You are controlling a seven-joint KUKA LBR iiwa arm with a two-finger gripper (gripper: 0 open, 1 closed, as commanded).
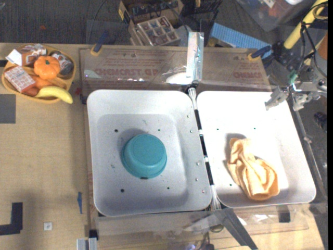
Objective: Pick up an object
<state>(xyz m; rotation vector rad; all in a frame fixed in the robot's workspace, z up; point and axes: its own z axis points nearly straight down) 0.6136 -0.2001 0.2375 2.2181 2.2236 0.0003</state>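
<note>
Hand: you'll find the hand at the far right corner of the right bin, just over its rim, at the end of the metal fittings that come in from the right. Its two fingertips stand apart with nothing between them, so read it as open at a moderate width.
Cloth: the orange cloth lies crumpled on the floor of the right bin, toward the near side. From the hand, it sits nearer to you and a little to the left, well apart from the fingertips.
Bowl: the teal bowl rests upside down in the middle of the left bin. It is far to the left of the hand, across the divide between the two bins.
Bins: the two white bins sit side by side on the table, touching along their inner edges; the hand is on the outer far side of the right one.
Fruit dish: a yellow dish with a small pumpkin, a banana and small packets sits on the table at the far left, the farthest thing from the hand.
</note>
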